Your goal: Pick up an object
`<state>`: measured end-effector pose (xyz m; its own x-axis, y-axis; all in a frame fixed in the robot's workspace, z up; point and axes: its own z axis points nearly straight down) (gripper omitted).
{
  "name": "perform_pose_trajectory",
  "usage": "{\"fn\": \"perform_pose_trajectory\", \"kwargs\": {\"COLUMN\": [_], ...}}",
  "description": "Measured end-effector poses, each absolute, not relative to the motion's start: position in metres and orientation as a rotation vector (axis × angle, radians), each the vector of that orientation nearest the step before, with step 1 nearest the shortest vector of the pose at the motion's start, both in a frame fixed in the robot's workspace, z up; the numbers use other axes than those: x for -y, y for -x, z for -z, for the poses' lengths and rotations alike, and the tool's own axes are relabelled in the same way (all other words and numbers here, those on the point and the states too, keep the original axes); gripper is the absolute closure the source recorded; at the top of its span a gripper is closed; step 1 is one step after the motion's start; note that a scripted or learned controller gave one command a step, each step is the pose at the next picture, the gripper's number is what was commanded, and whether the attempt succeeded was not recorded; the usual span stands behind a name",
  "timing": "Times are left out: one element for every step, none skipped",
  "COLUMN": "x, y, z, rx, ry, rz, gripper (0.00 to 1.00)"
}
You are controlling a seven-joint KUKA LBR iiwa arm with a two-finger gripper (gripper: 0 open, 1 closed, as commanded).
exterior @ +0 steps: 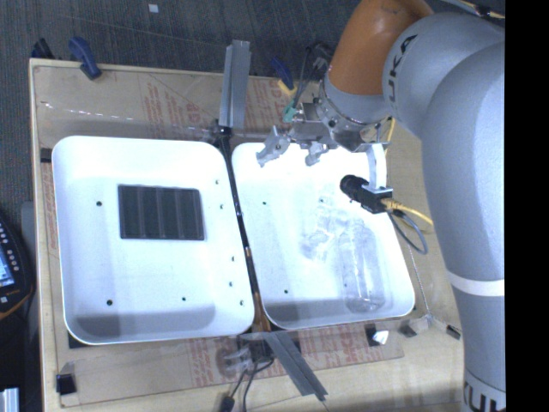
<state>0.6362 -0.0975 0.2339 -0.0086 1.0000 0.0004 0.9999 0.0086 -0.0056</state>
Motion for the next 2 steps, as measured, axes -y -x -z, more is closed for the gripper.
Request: {"fn": "perform_pose_trajectory", "kwargs": {"x": [0.136, 0.136], "y": [-0.585, -0.569], "z": [-0.263, -0.315], "rx": [1.889, 1.960], "ry": [2.505, 2.455], "rz": [-0.008, -0.001], "gripper": [0.00, 0.00]}}
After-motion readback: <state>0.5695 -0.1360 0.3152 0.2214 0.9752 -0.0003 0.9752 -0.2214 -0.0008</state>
